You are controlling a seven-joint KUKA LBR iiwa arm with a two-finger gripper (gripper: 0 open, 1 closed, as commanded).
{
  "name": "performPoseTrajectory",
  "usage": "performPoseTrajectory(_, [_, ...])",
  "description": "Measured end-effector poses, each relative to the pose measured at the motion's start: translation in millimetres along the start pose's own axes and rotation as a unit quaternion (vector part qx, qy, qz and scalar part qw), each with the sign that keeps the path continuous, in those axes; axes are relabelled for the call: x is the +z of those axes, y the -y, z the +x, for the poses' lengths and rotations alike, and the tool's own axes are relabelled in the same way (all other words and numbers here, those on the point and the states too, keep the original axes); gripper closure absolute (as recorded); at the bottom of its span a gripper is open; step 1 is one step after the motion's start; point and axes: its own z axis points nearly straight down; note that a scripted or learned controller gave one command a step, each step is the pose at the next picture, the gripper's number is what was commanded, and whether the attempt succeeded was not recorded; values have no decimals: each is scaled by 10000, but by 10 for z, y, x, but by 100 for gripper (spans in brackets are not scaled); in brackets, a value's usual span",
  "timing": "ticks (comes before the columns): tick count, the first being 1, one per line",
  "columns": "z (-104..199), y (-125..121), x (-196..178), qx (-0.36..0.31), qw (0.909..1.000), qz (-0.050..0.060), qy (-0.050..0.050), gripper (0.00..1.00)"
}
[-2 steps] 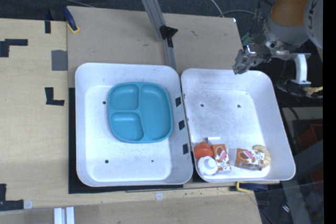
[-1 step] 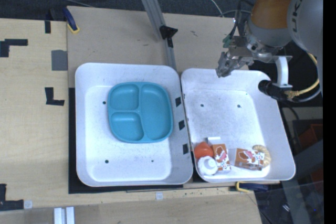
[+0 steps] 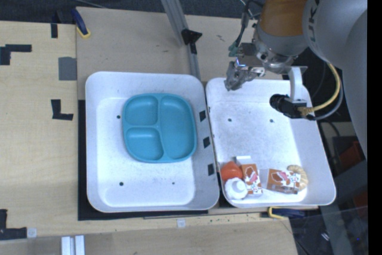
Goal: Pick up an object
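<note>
my end effector (image 3: 234,82) hangs over the right bin's (image 3: 262,128) far rim; i cannot tell its finger state; i must travel to the near-corner objects (image 3: 262,179) before descending

The gripper (image 3: 234,82) hangs over the far edge of the right bin (image 3: 262,128). At this bin's near edge lie an orange ball (image 3: 231,171), a white bottle (image 3: 236,189) and two small packets (image 3: 287,180). The left bin (image 3: 101,146) holds a blue divided plate (image 3: 159,128).
</note>
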Motion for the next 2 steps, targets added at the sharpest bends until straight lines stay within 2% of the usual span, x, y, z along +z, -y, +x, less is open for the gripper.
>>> performPoseTrajectory(1, [476,190,211,7,10000,13,4,100])
performPoseTrajectory(2, [959,338,175,2,10000,5,3,100])
